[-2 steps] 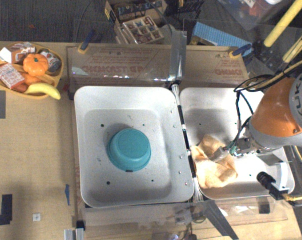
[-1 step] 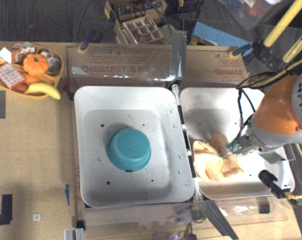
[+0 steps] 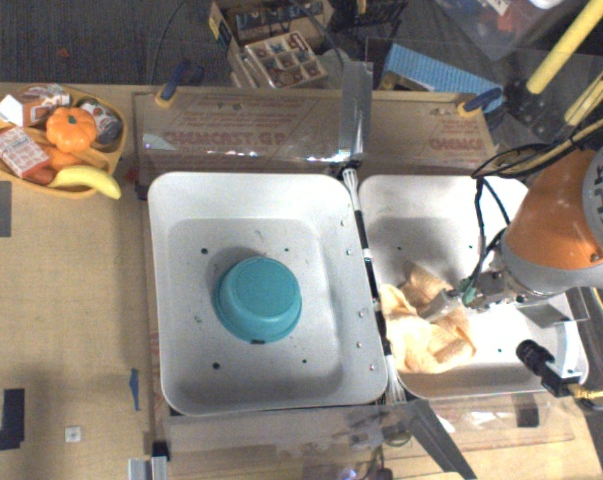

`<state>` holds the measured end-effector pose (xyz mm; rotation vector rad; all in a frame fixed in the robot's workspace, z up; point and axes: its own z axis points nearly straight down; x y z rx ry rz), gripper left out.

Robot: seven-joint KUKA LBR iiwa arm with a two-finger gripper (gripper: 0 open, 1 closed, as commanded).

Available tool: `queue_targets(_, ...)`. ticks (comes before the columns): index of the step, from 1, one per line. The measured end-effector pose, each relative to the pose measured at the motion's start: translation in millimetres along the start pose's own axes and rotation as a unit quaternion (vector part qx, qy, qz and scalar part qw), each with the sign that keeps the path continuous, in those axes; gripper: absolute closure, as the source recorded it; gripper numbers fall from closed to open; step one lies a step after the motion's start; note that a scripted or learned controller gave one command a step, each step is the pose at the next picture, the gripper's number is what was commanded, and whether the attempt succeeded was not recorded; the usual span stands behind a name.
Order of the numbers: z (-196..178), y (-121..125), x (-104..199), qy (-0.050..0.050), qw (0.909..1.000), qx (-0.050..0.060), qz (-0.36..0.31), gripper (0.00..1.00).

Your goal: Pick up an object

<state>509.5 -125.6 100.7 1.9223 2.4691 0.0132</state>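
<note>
The jaws [image 3: 459, 306] sit low in the right bin [image 3: 421, 208], right at the tan, crumpled objects [image 3: 429, 330] heaped against that bin's near-left corner; whether they are spread or pinching anything cannot be told, since the tips blur into the pile. The pile's own shapes are hard to make out. Behind the jaws the grey arm with its orange band [image 3: 561, 230] is cut off at the picture's edge. Well beyond the pile, in the left bin [image 3: 181, 208], a teal bowl [image 3: 259, 298] lies upside down. Far off on the tabletop [image 3: 61, 318] a dish of toy fruit [image 3: 53, 140] stands.
</note>
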Motion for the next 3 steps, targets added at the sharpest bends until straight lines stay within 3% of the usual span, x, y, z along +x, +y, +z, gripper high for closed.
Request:
queue_targets(1,9.7,7.5,14.0,-0.001,1.0000,0.002,-0.006,0.00)
queue_targets(2,-0.6,8.8,14.4,0.000,1.0000,0.000,-0.005,1.00)
queue_targets(3,-0.6,8.7,14.2,0.000,1.0000,0.000,-0.005,0.00)
